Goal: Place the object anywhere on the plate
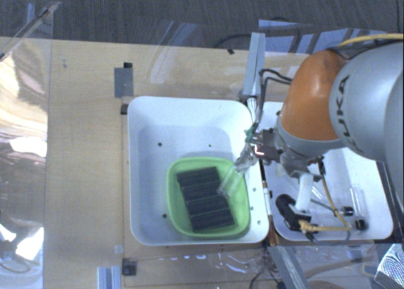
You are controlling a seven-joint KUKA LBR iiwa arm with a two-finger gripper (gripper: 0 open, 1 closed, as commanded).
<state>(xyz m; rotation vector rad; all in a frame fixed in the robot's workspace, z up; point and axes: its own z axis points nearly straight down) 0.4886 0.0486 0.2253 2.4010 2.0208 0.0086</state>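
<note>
Apparently "KUKA" on grey arm [369,101]

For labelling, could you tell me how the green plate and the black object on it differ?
The green plate is larger and smooth; the black object is smaller and ribbed. The plate rests in the left bin; the object lies on the plate. Both are roughly rectangular.

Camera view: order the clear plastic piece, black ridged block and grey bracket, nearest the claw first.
1. Clear plastic piece, at the green plate's right rim, beside the claw.
2. Black ridged block, mid-plate.
3. Grey bracket, outside the left bin's far-left corner.
</note>
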